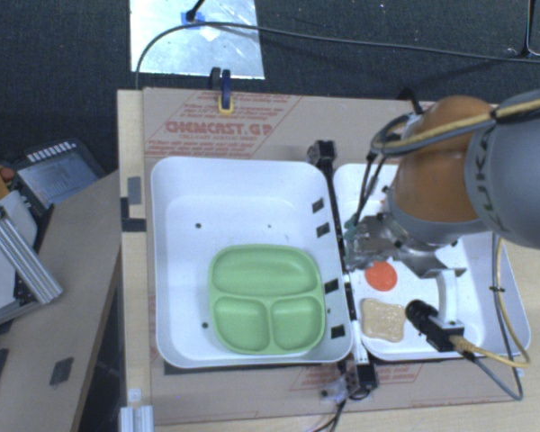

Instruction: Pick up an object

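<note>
two shallow white bins are seen side by side on the table [131, 286], which is covered by a cardboard sheet [252, 126] printed in red. the left bin [207, 196] is occupied by a green divided plate [268, 300], laid flat in its near right part, with one long compartment on the far side and two smaller ones on the near side. the plate's near right corner is set close to the bin's wall.

the right bin [355, 180] is reached into by the arm [522, 178] from the right, its orange band [436, 174] being held over the bin's middle. the claw [369, 252] is found low over the left part of this bin, near the wall shared with the left bin. whether the claw is apart or together cannot be told, as it is hidden beneath the wrist, and nothing is seen held in it.

an orange disc [382, 277] is laid on the bin floor just beside the claw, on its near side; contact between the two cannot be judged. a tan flat piece [382, 319], shaped like a slice of toast, is laid nearer still, in the near left corner of the right bin, apart from the disc.

a blue and yellow clamp [223, 93] is fixed at the table's far edge.
</note>
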You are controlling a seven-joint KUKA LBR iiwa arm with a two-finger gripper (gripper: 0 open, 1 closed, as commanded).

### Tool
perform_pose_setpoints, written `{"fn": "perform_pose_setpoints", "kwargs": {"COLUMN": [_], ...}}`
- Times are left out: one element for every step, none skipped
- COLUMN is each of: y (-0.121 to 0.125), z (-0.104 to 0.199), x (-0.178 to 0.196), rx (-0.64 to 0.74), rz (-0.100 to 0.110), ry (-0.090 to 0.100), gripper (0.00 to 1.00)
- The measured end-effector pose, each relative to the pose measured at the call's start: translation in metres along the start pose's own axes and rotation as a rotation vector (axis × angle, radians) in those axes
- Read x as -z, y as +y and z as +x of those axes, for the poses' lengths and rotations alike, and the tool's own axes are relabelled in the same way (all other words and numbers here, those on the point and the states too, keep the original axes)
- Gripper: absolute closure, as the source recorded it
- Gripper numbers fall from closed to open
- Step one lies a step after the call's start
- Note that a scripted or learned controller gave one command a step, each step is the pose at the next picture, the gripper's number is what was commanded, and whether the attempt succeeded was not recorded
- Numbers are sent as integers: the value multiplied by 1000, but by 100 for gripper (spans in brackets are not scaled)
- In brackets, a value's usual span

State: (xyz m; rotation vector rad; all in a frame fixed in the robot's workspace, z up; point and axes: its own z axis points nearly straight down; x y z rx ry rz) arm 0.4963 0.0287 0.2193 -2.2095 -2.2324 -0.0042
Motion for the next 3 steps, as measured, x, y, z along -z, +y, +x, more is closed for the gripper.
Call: {"fn": "perform_pose_setpoints", "kwargs": {"y": [8,20,20], "z": [51,79,77], "x": [-7,10,9], "rx": [0,-2,-5], "rz": [0,-1,1], "ry": [0,0,-2], "gripper": [100,100,0]}}
